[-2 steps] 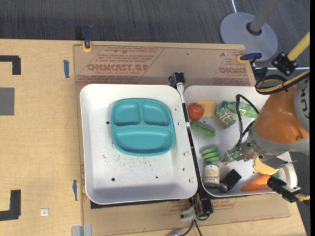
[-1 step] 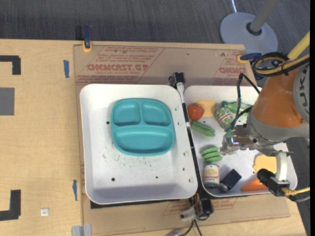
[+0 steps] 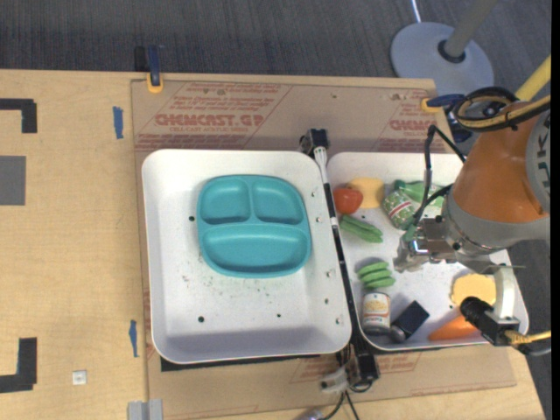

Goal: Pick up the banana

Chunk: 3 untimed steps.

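Gripper [image 3: 416,250] is seen low over the right bin [image 3: 437,343], at the end of the grey wrist below the orange band of the arm [image 3: 499,186]; whether it is open or closed cannot be told, as the metal parts are blurred together from this angle. Nothing is seen held in it. Just beside it, toward the far wall, a green-and-white packet [image 3: 402,201] is noted; just below it, a ribbed green item [image 3: 376,275]. A slim green pod [image 3: 361,228] lies near the inner wall of the bin. The banana [image 3: 369,189] is taken to be the yellow piece at the far end of the right bin, lodged between a red tomato [image 3: 347,199] and the packet, touching both, well apart from the gripper; its shape is partly hidden, so the identification is not certain. A paler yellow item [image 3: 475,287] is noted under the arm, nearer the right wall. Along the near wall are set a small jar [image 3: 376,311], a black block [image 3: 411,319] and an orange item [image 3: 455,328]. The left bin [image 3: 166,234] carries a teal divided plate [image 3: 254,226], set toward its far half. Both bins are placed on a cardboard sheet [image 3: 262,112], which is laid on the wooden worktop [image 3: 61,234].
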Motion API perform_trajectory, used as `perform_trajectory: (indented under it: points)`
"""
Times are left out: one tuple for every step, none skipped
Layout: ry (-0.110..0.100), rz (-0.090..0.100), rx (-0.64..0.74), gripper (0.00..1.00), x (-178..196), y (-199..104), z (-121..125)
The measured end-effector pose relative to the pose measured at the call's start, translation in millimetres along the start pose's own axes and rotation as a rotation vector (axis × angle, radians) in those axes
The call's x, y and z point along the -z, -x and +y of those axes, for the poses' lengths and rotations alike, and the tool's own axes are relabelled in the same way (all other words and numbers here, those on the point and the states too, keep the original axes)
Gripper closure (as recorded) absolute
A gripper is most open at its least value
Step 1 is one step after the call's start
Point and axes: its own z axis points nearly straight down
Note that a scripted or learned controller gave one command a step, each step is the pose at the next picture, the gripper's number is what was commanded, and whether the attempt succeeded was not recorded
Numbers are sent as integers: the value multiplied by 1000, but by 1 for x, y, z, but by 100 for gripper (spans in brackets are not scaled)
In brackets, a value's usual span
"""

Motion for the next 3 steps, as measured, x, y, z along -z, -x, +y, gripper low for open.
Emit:
perform_trajectory:
  points:
    - [4, -1, 1, 100, 10, 0, 1]
    - [-4, 0, -472, 100, 10, -24, -2]
    - [-3, 0, -470, 100, 20, -24, -1]
